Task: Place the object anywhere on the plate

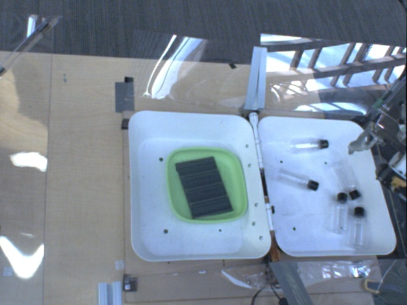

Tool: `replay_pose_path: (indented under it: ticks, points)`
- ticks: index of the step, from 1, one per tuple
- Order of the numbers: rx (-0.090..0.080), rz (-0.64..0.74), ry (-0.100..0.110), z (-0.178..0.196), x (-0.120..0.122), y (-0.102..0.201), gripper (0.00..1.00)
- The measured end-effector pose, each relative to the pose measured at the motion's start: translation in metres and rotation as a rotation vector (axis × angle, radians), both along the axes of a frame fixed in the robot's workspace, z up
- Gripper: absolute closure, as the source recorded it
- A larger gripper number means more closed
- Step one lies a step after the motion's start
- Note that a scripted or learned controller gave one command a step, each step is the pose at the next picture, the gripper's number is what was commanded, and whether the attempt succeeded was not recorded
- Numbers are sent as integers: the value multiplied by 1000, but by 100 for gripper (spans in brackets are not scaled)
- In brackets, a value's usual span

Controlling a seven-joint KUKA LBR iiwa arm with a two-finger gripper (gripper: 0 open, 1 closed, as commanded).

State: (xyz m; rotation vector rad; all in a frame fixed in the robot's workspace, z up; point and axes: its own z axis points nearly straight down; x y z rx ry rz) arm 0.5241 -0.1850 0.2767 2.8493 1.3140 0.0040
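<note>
A dark ribbed block (203, 187) lies on the green plate (238, 196) in the left bin (147, 237). Clear vials (297, 180) with black caps lie scattered in the right bin (375, 243). The gripper (360, 143) hangs at that bin's far right edge, its state impossible to tell.

The scene is brightly and evenly lit, with strong window-like glare thrown across the bench (76, 189) at its far edge and left side, the white bins (146, 234) are nearly washed out with only faint shadows cast, and slight softness is seen throughout.
</note>
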Motion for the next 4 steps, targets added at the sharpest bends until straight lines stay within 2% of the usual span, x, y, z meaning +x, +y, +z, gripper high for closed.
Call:
replay_pose_path:
  ticks: [1, 2, 3, 4]
  points:
    - [1, -56, 0, 5, -24, 0, 0]
    - [1, -128, 0, -17, -36, -13, 0]
    - [2, -147, 0, -28, -36, -12, 0]
    - [1, -214, -3, 20, -35, -15, 0]
